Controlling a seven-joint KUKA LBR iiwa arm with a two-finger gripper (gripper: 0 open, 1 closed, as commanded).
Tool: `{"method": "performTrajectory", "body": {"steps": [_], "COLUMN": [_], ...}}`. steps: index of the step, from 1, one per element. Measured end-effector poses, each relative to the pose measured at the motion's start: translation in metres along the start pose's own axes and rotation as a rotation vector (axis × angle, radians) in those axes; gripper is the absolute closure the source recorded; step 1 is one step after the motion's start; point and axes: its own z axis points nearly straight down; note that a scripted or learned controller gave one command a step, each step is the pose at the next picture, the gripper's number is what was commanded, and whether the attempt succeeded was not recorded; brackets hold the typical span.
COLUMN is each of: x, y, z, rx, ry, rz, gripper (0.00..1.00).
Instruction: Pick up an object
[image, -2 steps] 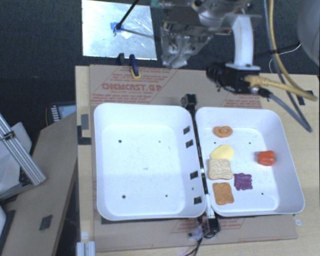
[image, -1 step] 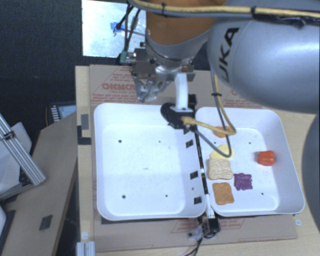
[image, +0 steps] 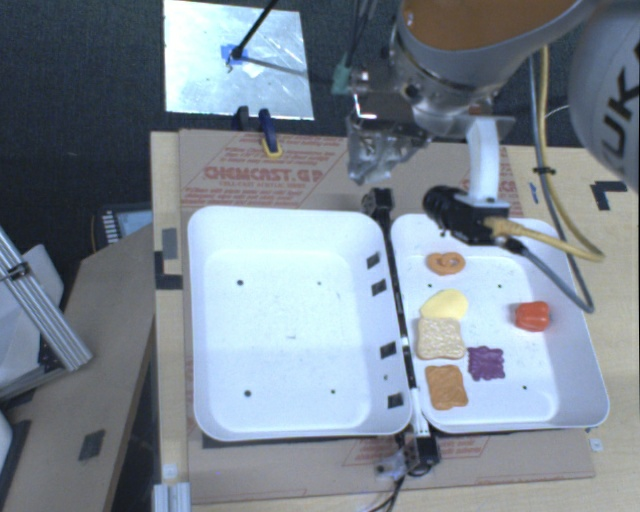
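Now descend from the far edge with the gripper (image: 378, 165), grip state unclear, squarely over the lone orange-red rounded plastic piece (image: 532, 316), right bin (image: 570, 400).

A robotics lab is showing here: a grey industrial arm (image: 480, 40) is hanging over two white bins (image: 285, 325) clamped on a cardboard-covered surface (image: 250, 175), beside aluminium framing (image: 35, 310).
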Motion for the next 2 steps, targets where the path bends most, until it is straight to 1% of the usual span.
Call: {"method": "performTrajectory", "body": {"steps": [1, 2], "x": [0.004, 0.004], "y": [0.001, 0.002], "z": [-0.005, -0.016], "rx": [0.006, 0.004], "ry": [-0.001, 0.000], "rz": [-0.006, -0.008], "gripper": [1.00, 1.00]}}
